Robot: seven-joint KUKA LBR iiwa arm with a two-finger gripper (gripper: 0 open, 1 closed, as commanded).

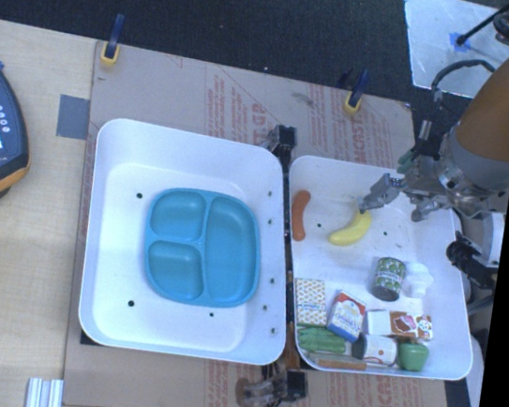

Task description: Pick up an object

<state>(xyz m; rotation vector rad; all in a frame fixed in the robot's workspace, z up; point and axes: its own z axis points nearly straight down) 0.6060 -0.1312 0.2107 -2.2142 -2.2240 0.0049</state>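
The left bin (pixel 100 222) is the biggest thing on the bench and carries just a blue tray (pixel 203 245), sitting flat in its middle with three compartments. The right bin (pixel 330 176) holds all the pickable clutter, mostly heaped against its near edge, which leaves the far half fairly open for the arm (pixel 491 110) to come in from the right.

That arm is bent low over the far right part of the bin, and its gripper (pixel 398 197) hangs with the fingers spread apart, nothing between them. One fingertip sits just beside the upper end of the banana (pixel 351 230), so I'd judge that to be the target, lying loose on the bin floor, not yet lifted.

Close by, a green can (pixel 388 277) stands upright, near enough to get knocked. A sausage (pixel 299 214) lies along the left wall, well clear. Down front, a green apple (pixel 413 356) is wedged among small boxes.
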